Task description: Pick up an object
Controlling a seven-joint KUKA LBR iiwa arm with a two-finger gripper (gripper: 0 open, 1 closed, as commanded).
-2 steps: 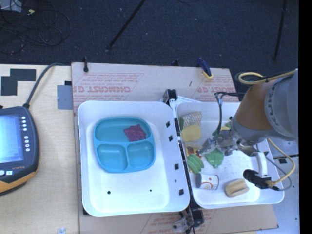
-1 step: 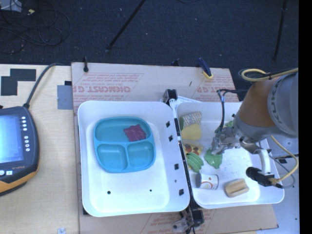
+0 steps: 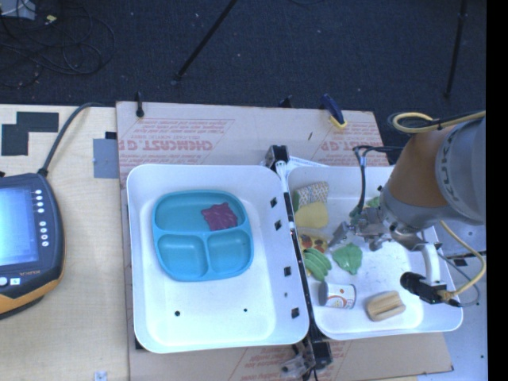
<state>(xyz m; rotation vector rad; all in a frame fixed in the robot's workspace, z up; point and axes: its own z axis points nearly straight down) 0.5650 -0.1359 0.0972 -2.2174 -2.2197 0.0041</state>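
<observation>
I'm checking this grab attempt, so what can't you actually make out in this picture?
- End effector, camera view: its fingers blur into dark wrist parts and cables, so their state is unclear.
- Green toy: too small to identify.
- Purple thing in the blue tray: blurred, unidentifiable.
- Arm: cut off by the right edge.

One fixed camera looks down aslant on both bins [image 3: 159, 324].

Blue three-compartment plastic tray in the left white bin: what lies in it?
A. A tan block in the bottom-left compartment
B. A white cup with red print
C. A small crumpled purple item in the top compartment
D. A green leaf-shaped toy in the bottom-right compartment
C: the small crumpled purple item lies in the top compartment of the blue three-compartment plastic tray, in the left white bin.
</observation>
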